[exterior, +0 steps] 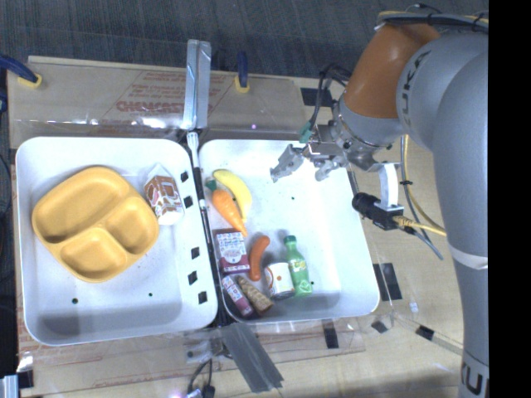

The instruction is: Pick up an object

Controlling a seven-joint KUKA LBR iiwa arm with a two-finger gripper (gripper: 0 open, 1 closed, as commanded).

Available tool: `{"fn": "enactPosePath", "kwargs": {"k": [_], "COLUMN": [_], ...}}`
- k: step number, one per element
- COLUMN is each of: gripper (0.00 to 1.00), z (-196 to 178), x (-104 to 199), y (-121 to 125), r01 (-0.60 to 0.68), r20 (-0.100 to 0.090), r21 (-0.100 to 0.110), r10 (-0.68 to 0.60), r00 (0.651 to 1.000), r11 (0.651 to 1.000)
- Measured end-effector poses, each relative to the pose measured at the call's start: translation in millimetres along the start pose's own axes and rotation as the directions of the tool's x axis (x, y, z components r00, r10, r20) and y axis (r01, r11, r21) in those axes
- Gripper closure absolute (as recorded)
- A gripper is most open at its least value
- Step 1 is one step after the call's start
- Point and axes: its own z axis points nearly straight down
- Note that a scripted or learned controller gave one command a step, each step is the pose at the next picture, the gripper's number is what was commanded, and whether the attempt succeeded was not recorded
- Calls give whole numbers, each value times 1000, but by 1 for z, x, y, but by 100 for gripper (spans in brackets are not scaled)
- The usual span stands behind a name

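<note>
1. Camera view, slanted down on the counter (398, 301): two white bins side by side, my arm (448, 123) reaching in from the right.
2. My claw (305, 162) hangs over the far part of the right bin (344, 247), near its back edge. Fingers spread apart, nothing between them.
3. Right bin, along its left wall: a banana (235, 191) at the far end, a carrot (227, 208) touching it on the left.
4. Nearer the front: a dark red packet (231, 251), an orange sausage-shaped piece (258, 256), a green bottle (296, 265), a small can (280, 280), and two more small packets (246, 296) at the front edge. All crowded together.
5. Left bin (99, 305): a yellow divided plate (93, 222) towards the left side, a small wrapped item (165, 196) by the right wall.
</note>
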Motion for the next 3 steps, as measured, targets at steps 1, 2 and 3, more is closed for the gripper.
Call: {"fn": "enactPosePath", "kwargs": {"k": [1, 2, 3], "gripper": [0, 0, 100], "z": [106, 127, 118], "x": [48, 46, 46], "y": [-2, -10, -11], "r01": [180, 207, 211], "r20": [1, 1, 0], "r21": [1, 0, 4], "r10": [-180, -207, -211], "r00": [984, 978, 977], "r11": [984, 978, 977]}}
